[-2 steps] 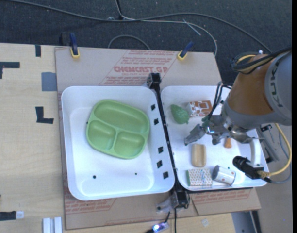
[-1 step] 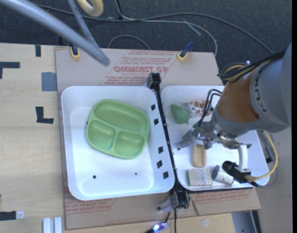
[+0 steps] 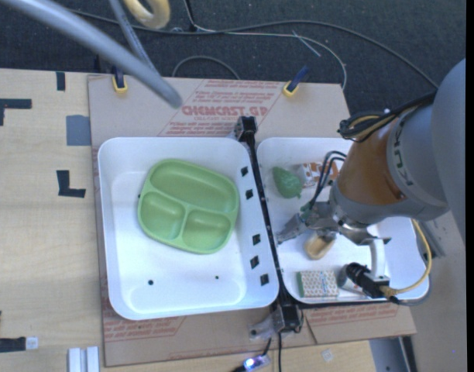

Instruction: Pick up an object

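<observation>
Two white bins are seen side by side on the bench. The claw [image 3: 308,227] is lowered into the right bin [image 3: 411,281], spread wide, nothing gripped, a tan object [image 3: 320,246] just beside it; a green tray [image 3: 189,205] is seen in the left bin [image 3: 117,231].

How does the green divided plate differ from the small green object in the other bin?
The green divided plate is much larger than the small green object and takes up a big share of the left bin. The plate is light green, flat, with three compartments; the small object is a darker green, rounded lump. The plate lies alone, far from the arm; the small object sits in the right bin, close to the gripper. Both are green and rest on a bin floor.
</observation>
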